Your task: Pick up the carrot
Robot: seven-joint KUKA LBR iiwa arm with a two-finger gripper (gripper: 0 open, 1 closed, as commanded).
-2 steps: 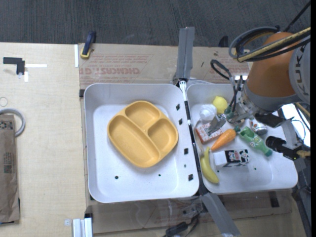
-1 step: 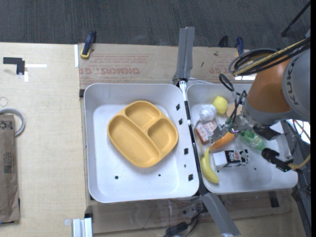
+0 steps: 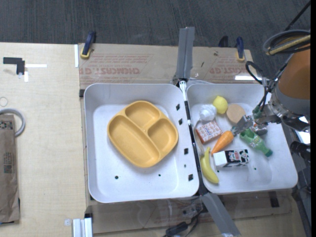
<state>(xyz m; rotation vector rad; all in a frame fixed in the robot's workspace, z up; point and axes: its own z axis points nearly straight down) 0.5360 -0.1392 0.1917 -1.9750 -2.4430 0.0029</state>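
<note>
Carrot (image 3: 222, 140) lies mid right bin at frame right, tip toward banana (image 3: 209, 168), wedged between snack box (image 3: 208, 131) and milk carton (image 3: 231, 158); hand (image 3: 245, 126) near its top end, finger state unclear, so straddle mid-body, avoid green bottle (image 3: 256, 141).

orange carrot (image 3: 223, 140) — yellow banana (image 3: 208, 167), lemon (image 3: 220, 103)

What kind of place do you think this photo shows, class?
Probably a robotics lab test bench: a grey-and-orange robot arm reaches over two white bins, one holding toy food like a carrot, beside a clamped cardboard sheet.
</note>
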